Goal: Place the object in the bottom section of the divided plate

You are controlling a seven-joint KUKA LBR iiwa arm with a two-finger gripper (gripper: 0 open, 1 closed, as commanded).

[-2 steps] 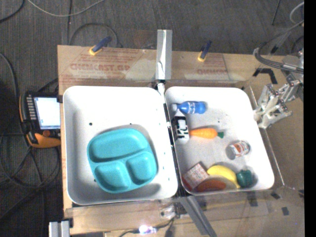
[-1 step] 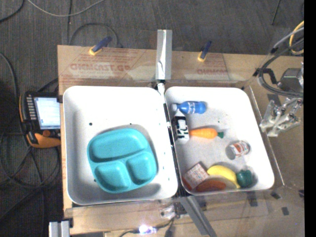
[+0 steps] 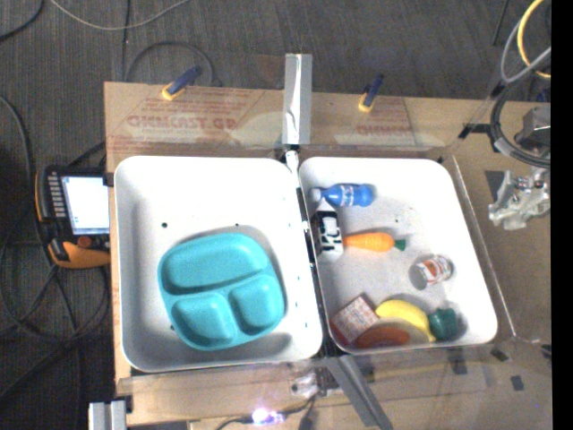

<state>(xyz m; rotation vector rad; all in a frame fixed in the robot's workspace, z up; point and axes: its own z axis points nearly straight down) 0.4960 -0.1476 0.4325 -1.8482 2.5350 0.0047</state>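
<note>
The turquoise divided plate [image 3: 222,294] lies flat in the left bin [image 3: 143,195], a little nearer than the middle and turned at a slight angle. Its one long section is on the far side and its two smaller sections are on the near side. Nothing lies in any of them.

The loose things are all in the right bin [image 3: 421,173]. A blue bottle [image 3: 347,195] lies on its side at the far left. Just nearer are a small black-and-white item [image 3: 329,233] against the left wall and a carrot [image 3: 372,241] to its right. A small can [image 3: 431,270] lies further right. Along the near wall sit a small box [image 3: 354,313], a red item [image 3: 383,336], a banana [image 3: 403,314] and a dark green item [image 3: 447,322], crowded together.

The gripper [image 3: 519,200] hangs outside the right bin, beyond its right wall, well apart from the plate. It holds nothing that can be seen, and I cannot tell whether it is open or closed.
</note>
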